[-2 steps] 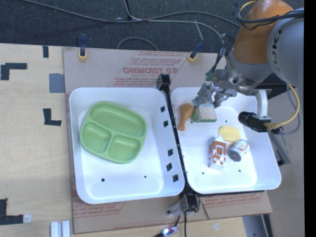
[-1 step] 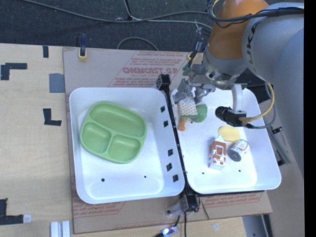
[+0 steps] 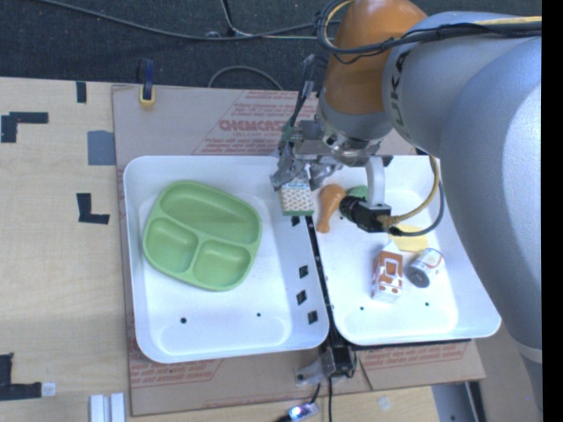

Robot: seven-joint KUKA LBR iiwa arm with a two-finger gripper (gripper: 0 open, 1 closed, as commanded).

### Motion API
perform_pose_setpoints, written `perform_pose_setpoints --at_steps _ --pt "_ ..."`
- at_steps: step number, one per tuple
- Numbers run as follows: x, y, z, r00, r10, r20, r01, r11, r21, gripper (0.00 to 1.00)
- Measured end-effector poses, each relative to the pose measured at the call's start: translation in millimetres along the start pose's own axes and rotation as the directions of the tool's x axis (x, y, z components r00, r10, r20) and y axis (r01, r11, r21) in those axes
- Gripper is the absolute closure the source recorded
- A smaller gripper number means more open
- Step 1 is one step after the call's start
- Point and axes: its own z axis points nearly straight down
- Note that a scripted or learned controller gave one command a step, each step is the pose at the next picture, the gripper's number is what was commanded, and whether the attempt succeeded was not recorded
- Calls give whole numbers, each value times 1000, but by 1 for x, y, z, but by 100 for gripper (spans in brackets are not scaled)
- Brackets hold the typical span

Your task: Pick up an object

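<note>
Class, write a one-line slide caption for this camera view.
The arm's tool hangs over the divide between the bins, a small patterned block just below it and a green tray in the left bin.

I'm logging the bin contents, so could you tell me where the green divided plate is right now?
The green divided plate lies flat in the left bin, toward its upper left, well apart from the gripper near the divider between bins.

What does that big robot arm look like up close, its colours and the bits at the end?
The arm is thick, rounded and smooth grey, with a glossy orange band above the wrist. Dark cables loop around that band and trail off over the bench. At its end sits a small grey metal gripper, with a black and yellow cable curving beside it.
</note>
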Motion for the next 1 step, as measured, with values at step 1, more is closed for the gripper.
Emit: perform_pose_setpoints --at_steps 1 --pt "49 -1 9 1000 0 0 0 1000 -1 100"
